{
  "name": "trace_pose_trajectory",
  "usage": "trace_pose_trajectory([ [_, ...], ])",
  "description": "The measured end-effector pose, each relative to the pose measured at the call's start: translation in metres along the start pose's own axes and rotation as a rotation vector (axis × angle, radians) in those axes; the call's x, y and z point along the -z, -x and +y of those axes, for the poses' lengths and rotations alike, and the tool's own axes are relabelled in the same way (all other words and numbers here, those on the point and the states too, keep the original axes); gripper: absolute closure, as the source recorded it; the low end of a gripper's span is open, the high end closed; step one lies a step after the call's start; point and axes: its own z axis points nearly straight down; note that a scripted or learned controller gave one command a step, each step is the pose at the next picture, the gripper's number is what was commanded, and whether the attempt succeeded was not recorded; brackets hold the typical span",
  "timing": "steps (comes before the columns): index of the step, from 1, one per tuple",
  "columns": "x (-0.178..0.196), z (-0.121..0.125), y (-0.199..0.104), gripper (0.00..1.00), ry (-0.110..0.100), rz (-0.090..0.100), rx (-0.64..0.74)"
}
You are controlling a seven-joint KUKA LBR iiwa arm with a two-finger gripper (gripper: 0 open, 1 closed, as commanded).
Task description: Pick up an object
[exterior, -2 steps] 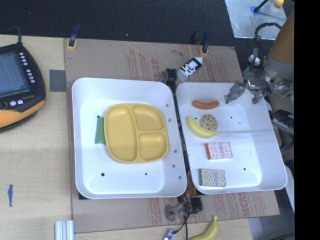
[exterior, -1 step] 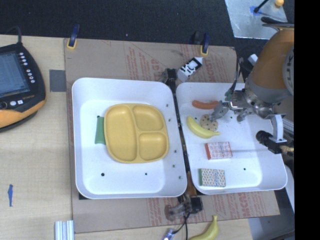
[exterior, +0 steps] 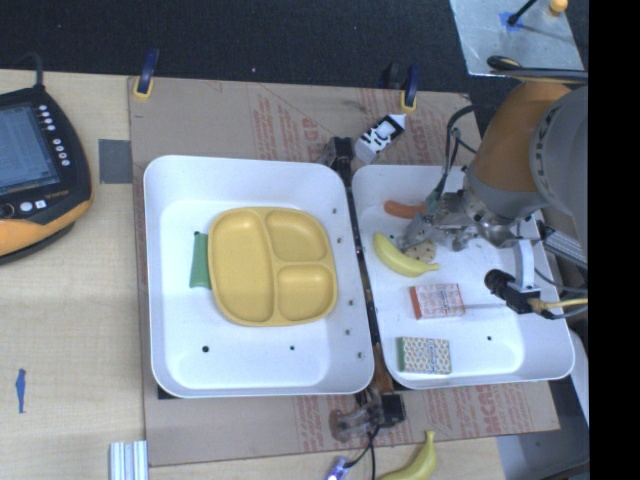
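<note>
Second banana [exterior: 418, 460]: on the worktop [exterior: 80, 368], nearest the camera, below the right bin's front rim.
Patterned packet [exterior: 425, 355]: in the right bin [exterior: 540, 358], by its front wall.
Red-and-white packet [exterior: 437, 301]: right bin, just behind the patterned packet.
Banana [exterior: 400, 258]: right bin, by its left wall, curved.
Gripper [exterior: 422, 240]: low in the right bin, just right of the banana, at its far end; whether the jaws are released or clenched, I cannot tell.
Orange-red piece [exterior: 402, 208]: right bin, behind the banana.
Yellow divided tray [exterior: 272, 264]: centre of the left bin [exterior: 170, 358], over a green item [exterior: 200, 261].
Pendant [exterior: 35, 173]: on the worktop, left of the left bin.
</note>
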Motion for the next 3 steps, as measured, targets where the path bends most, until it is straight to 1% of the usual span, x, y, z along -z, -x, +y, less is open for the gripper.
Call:
trace_pose_trajectory([
  [1,0.011,0.048,0.021,0.0,0.006,0.001,-0.003],
  [2,0.0,-0.021,-0.021,0.0,0.002,0.0,-0.001],
  [3,0.103,0.048,-0.045,0.0,0.007,0.0,-0.003],
])
